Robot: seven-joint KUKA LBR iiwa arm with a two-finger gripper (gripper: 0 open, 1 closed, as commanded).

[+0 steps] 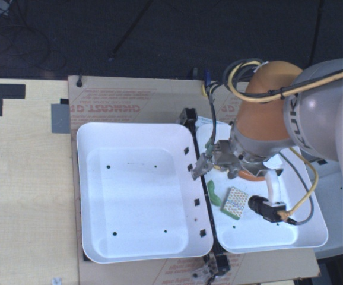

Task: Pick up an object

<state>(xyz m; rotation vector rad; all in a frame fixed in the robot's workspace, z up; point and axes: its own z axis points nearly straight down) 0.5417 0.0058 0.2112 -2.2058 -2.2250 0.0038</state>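
Note:
My gripper (203, 165) hangs low over the left side of the right bin (305, 233), close to the wall it shares with the left bin. A small green piece (213, 193) lies on the bin floor just below the gripper. Next to it on the right lies a flat rectangular block (237, 202) with a speckled top and a green edge. An orange thing (250, 173) peeks out from under the wrist, mostly hidden by the arm. The view does not show anything held in the gripper.
The left bin (94, 177) sits directly to the left of the gripper, and black clips (197, 202) run along the joint between the bins. Both bins rest on a cardboard sheet (130, 103) on the wooden bench (23, 189). The arm covers the right bin's far part.

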